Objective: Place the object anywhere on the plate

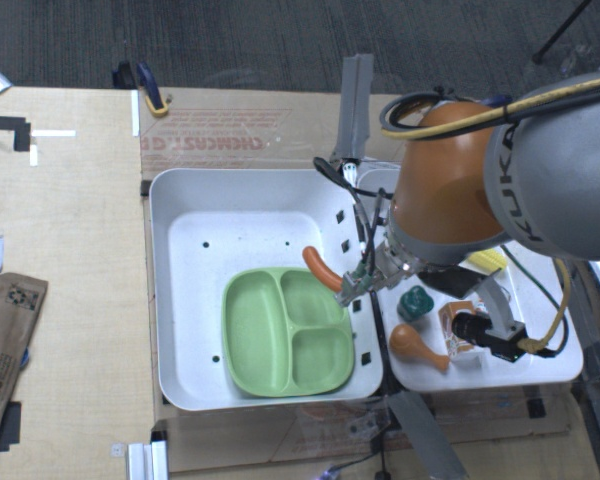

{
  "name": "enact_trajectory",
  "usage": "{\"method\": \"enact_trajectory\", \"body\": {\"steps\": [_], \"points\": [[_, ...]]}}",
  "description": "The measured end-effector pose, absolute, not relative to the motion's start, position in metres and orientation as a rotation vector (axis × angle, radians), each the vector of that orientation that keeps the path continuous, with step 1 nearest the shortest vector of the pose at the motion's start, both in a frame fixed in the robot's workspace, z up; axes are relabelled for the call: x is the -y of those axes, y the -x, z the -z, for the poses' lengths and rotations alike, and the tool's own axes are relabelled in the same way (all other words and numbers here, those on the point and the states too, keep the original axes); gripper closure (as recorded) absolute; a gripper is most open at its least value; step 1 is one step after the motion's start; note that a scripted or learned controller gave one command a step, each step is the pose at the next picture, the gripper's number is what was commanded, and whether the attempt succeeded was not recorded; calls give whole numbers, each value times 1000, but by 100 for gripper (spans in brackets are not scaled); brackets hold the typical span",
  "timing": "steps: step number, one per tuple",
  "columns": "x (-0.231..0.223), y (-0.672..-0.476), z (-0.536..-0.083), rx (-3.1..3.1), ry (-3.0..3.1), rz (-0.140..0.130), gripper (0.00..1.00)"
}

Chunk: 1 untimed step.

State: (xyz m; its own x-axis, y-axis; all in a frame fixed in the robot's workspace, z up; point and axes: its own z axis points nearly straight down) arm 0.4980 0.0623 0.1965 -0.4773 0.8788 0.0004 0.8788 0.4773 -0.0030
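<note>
Camera view puts my gripper (355,283) just right of centre, over the upper right rim of the green plate (280,343) in the left bin (180,268). Its fingers pinch one end of an orange sausage-shaped object (322,267), which juts up-left above the plate's edge. I judge it light, smooth and likely slightly rubbery, so an end grip may let it swing or slip; gripping across its middle would hold it steadier. A compartment lies just below.

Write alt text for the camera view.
An orange sausage-shaped object sits at the gripper, over the upper right edge of a green divided plate in the left white bin. The right bin holds several small items.
</note>
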Motion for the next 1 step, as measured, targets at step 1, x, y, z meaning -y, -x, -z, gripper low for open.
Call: {"method": "enact_trajectory", "body": {"steps": [1], "points": [[-62, -498, -197, 2699, 1605, -3, 0]]}}
